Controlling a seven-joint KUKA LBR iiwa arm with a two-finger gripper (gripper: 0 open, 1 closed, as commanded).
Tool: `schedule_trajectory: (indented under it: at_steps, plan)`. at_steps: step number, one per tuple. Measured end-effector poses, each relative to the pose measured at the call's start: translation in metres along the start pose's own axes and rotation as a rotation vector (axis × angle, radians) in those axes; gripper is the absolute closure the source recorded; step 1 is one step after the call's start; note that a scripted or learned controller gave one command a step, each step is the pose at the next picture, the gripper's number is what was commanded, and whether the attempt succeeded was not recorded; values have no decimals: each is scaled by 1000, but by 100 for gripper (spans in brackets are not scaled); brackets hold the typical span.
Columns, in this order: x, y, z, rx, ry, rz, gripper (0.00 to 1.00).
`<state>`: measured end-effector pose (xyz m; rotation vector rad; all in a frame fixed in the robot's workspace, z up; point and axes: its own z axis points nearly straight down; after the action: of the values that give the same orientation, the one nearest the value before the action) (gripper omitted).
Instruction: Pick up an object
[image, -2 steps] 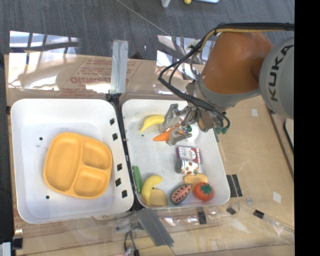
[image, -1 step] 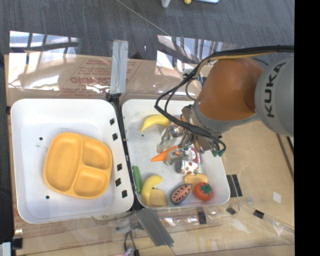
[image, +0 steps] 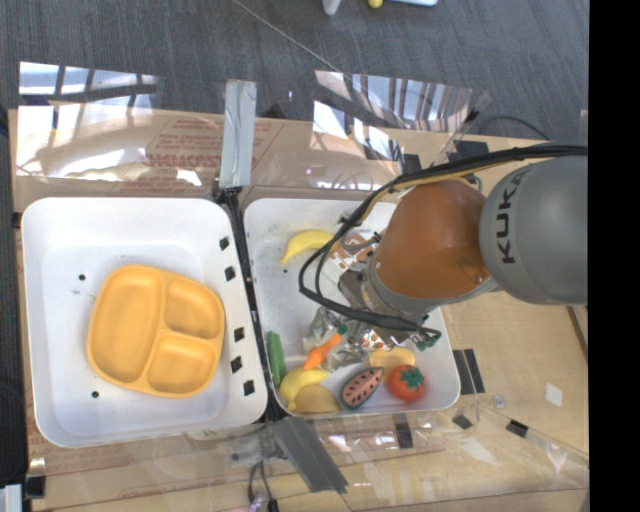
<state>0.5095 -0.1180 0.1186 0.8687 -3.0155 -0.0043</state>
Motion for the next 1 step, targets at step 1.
schedule_trajectory:
  at_steps: [1]
  plan:
    - [-68, 52, -104, 10, -12, -102, 100]
